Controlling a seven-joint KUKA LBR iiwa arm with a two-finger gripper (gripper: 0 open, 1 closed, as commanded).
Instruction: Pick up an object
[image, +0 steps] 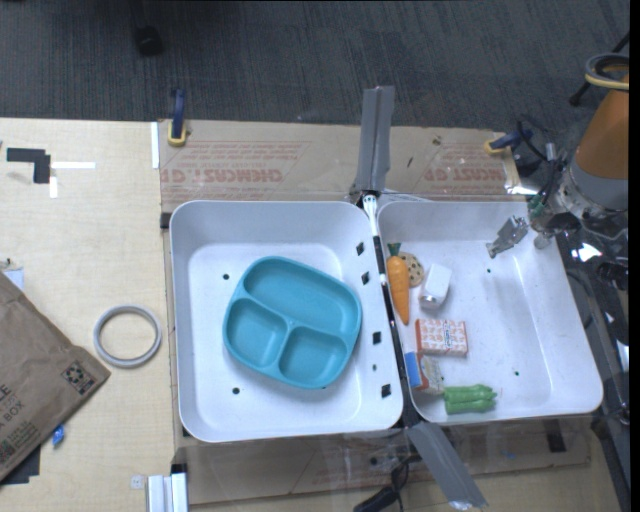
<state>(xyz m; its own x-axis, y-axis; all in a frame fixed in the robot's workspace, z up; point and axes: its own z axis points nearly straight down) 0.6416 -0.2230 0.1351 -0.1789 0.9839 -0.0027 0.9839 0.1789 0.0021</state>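
The right bin (560, 330) holds several small items along its left side. An orange carrot (399, 284) lies by the divider, with a white block (436, 284) and a speckled round piece (413, 270) beside it. Below them sit a red and white carton (442, 337), a blue piece (413, 368) and a green ridged toy (469, 399). My gripper (507, 237) hangs over the bin's upper right part, apart from all of these items, with nothing seen in it. The arm's orange band (610, 140) is at the far right.
A teal divided plate (292, 322) lies in the left bin (200, 300). On the bench to the left are a roll of tape (128, 334) and a brown cardboard box (35, 380). Clamps (177, 128) hold cardboard behind the bins.
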